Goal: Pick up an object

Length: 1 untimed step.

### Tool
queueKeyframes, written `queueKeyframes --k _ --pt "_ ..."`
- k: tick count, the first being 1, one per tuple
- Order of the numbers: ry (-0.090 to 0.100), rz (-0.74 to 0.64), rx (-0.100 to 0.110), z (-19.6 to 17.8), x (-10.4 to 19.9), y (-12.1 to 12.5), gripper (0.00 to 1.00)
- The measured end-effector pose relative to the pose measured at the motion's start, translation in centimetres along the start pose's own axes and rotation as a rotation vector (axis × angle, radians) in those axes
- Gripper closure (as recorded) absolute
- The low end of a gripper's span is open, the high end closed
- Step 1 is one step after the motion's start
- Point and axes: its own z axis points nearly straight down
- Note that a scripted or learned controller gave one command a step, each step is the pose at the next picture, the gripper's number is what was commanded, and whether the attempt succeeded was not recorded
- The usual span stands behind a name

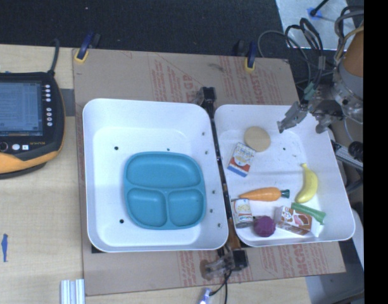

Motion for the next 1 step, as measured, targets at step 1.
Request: queueKeyframes --k 1 --pt "-0.001 0.001 0.002 11.02 -5.61 -2.88 0.00"
